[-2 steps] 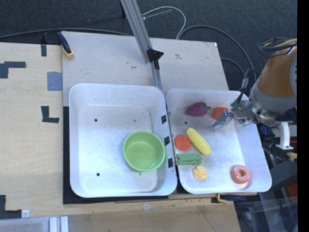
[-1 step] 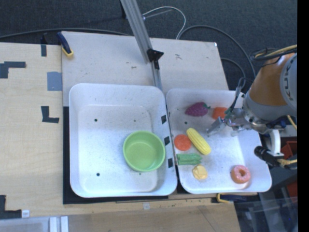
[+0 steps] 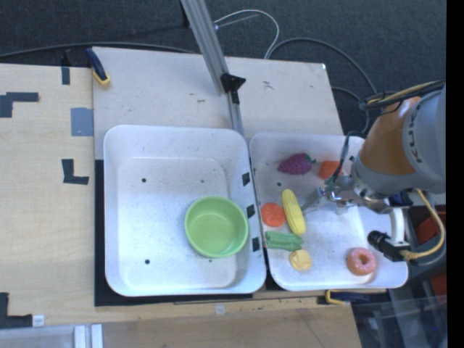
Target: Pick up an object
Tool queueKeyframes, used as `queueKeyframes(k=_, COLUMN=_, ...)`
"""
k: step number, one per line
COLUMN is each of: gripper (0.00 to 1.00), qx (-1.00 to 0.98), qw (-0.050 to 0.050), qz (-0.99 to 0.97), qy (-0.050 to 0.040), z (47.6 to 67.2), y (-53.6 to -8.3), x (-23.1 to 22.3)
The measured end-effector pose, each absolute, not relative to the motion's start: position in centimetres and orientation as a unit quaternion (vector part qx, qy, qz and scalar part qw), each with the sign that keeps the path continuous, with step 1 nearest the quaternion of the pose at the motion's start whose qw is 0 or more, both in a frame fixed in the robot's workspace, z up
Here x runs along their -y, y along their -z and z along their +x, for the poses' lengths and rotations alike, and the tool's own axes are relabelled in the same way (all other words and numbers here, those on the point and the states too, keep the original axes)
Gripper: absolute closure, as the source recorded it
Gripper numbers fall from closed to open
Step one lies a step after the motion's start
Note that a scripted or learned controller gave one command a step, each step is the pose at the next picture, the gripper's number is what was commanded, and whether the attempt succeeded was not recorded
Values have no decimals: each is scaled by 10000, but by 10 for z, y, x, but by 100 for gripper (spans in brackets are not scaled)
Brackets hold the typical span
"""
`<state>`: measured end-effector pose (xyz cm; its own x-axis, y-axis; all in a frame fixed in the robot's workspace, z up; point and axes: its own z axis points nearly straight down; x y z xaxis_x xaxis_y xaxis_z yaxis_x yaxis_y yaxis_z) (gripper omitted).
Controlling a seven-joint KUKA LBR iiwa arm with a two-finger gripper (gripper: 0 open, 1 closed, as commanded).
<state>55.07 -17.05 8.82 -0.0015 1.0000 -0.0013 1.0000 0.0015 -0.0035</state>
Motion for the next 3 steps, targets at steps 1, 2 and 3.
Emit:
queueKeyframes(k=1, gripper=100, qx=7082, qw=16, qz=-7060, qy=-7, z=551, y=-100, x=169)
queueKeyframes(k=2, gripper=100, qx=7078, qw=-8, qz=-7064, qy=9, z=544, y=-151, x=163)
queueKeyframes(k=3, gripper=100, qx=7077, qw=-18, qz=-7065, qy=10, z=545, y=-204, x=163)
